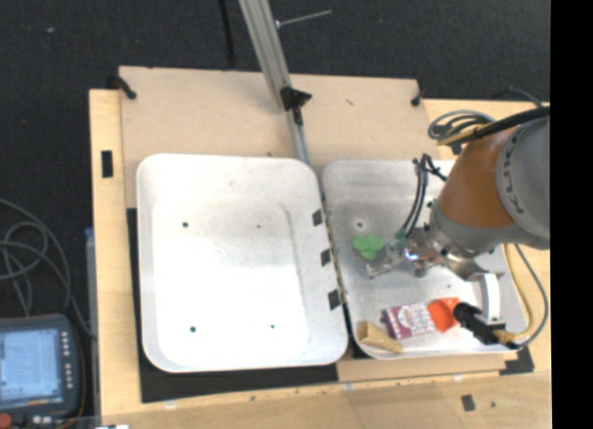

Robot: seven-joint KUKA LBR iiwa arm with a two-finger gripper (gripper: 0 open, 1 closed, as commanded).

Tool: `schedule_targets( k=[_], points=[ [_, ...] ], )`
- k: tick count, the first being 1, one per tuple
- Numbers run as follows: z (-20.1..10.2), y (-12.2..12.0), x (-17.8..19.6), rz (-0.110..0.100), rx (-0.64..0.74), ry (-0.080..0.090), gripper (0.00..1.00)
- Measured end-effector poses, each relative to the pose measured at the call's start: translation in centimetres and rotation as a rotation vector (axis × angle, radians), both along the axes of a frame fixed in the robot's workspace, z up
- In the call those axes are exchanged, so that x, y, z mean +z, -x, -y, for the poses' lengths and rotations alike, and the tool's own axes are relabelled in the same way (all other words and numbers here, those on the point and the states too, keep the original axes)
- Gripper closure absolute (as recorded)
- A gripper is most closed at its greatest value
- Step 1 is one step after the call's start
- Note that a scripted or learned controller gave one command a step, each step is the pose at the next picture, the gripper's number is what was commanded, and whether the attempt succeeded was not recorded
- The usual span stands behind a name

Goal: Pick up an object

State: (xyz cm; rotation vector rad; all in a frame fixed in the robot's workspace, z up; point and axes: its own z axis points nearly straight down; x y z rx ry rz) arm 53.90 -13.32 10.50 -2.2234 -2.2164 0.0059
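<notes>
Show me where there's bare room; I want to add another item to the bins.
The left bin is bare across its whole floor. In the right bin, only the far strip above the green object is free; the gripper occupies the middle, and the purple packet, orange object and tan block crowd the near edge.

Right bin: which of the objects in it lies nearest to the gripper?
The small green object, right beside the gripper. The purple-and-white packet, the orange object and the tan block lie farther off, by the lower rim of the right bin.
</notes>
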Motion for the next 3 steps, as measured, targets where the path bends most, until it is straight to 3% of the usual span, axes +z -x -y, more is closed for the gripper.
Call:
schedule_targets(
  k=[1,3],
  points=[
    [0.1,-0.2,1.4,0.010,-0.008,0.000,1.00],
    [2.1,-0.3,11.1,0.011,-0.007,0.001,1.00]
  ],
)
